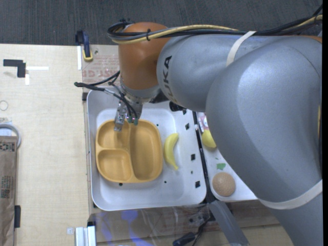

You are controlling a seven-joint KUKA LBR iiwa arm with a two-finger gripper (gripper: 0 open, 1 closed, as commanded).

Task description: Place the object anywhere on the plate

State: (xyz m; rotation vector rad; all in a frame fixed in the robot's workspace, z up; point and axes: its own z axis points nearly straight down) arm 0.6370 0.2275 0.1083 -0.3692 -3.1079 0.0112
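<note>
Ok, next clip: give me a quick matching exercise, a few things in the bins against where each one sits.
Things:
1. plate
2. banana
3. gripper
4. brown ball

Places:
A. in the right bin, beside the arm
B. over the plate's top edge
C. in the left bin, just right of the plate
D. in the left bin's middle

Pairs: 1-D, 2-C, 3-B, 4-A

Grey arm (246, 101) from the right, orange-banded wrist, claw (126, 119) pointed downward
</note>
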